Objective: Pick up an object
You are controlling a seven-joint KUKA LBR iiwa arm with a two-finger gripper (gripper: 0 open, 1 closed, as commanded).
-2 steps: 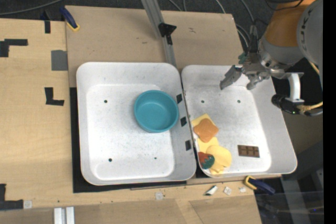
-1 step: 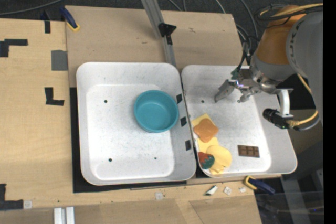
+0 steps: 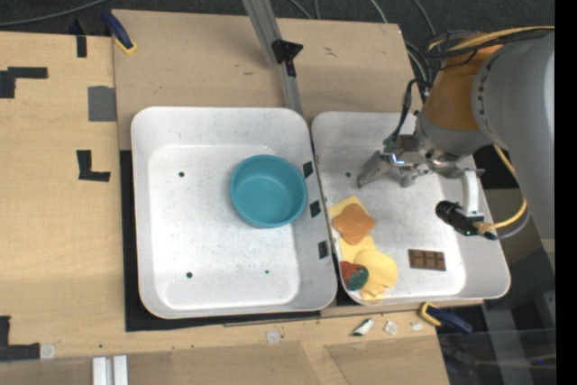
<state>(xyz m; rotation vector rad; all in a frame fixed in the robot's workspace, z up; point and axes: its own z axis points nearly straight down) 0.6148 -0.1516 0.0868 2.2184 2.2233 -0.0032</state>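
The end effector (image 3: 389, 165) hangs over the far part of the right shallow white bin (image 3: 469, 284), fingers spread and gripping nothing. The nearest candidate, a flat orange square block (image 3: 353, 222), lies at that bin's left wall, its diagonal running near-left to far-right, overlapping yellow pieces (image 3: 379, 269). A round teal bowl (image 3: 267, 190) sits upright in the left white bin (image 3: 171, 221).

From my remote seat: arm (image 3: 505, 95) body cut by right edge; round object (image 3: 356, 275) half under yellow piece (image 3: 377, 270), identity unclear.
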